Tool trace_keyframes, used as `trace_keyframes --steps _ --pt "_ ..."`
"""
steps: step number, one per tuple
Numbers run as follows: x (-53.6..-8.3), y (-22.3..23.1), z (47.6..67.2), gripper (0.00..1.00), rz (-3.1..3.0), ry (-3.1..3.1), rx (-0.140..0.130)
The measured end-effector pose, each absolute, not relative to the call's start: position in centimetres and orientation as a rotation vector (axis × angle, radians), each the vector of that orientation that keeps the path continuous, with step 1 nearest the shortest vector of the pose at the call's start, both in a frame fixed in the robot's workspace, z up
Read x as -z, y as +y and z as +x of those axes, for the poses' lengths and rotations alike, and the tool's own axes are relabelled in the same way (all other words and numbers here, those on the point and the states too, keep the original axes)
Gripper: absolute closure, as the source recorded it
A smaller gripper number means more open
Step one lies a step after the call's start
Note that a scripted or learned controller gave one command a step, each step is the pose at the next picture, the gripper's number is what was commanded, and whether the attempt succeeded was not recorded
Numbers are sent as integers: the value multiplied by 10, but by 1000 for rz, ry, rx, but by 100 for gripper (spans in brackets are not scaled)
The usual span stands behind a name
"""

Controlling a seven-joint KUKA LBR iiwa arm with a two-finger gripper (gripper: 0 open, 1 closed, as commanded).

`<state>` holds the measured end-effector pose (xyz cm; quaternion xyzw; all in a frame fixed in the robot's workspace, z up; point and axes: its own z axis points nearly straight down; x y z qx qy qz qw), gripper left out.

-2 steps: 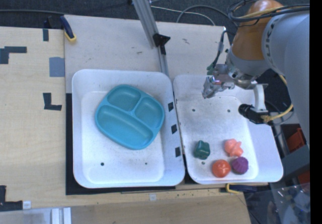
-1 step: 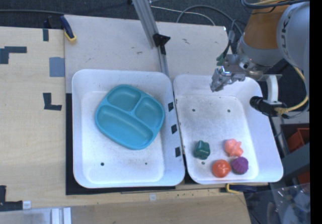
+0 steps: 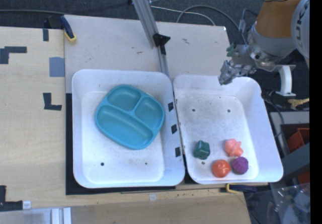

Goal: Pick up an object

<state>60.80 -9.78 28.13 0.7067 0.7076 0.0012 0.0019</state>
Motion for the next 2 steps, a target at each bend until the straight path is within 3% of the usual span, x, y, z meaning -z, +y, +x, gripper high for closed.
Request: trace_keyframes --steps 2 --pt "-272 4 619 100 2216 2229 1"
